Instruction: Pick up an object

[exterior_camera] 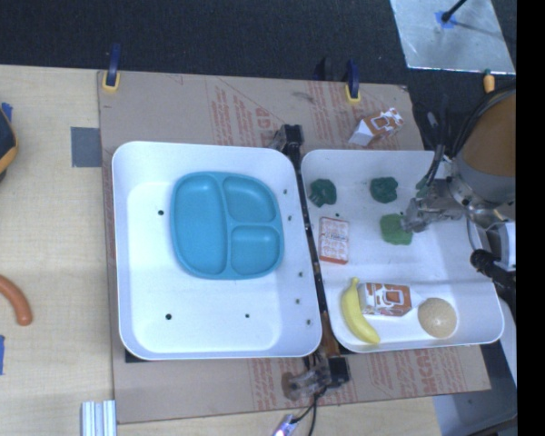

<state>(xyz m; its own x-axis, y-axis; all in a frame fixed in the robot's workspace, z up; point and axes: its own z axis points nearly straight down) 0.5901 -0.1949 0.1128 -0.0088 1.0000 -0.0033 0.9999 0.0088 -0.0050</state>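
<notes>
Nearest the camera, the tool sits low in the right bin, touching a green broccoli piece at its 8 o'clock; whether it is open or closed I cannot tell. Nothing looks lifted yet. Another green piece lies at its 11 o'clock, and the banana toward 7 o'clock.

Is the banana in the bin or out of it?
In. The banana lies flat inside the right bin, near its front edge, right beside a small carton.
</notes>
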